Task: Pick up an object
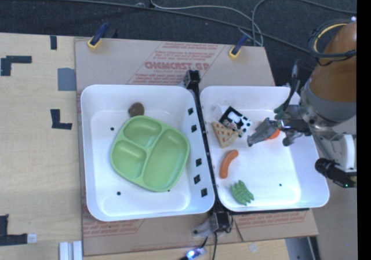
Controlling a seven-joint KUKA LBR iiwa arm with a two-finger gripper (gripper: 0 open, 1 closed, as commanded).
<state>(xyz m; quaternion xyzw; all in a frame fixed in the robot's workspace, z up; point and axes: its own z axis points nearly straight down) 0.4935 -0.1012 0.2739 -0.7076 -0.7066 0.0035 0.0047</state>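
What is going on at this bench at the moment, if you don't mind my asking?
A grey arm with an orange band reaches in from the right, its end effector low over the right white bin. Something small and orange shows beside it, though a grip cannot be confirmed. Nearby in that bin lie a tan wedge-shaped toy, a black-and-white patterned block, an orange sausage-shaped toy and a green leafy toy. The left white bin holds a green divided plastic plate and a small brown lump.

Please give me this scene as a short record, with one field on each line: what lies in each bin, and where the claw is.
left bin: green divided plate; small brown object beside its far edge
right bin: pizza-slice toy, black-and-white block, orange sausage toy, green leafy toy
claw: over the right bin, near the pizza-slice toy
orange item: at the claw, unclear
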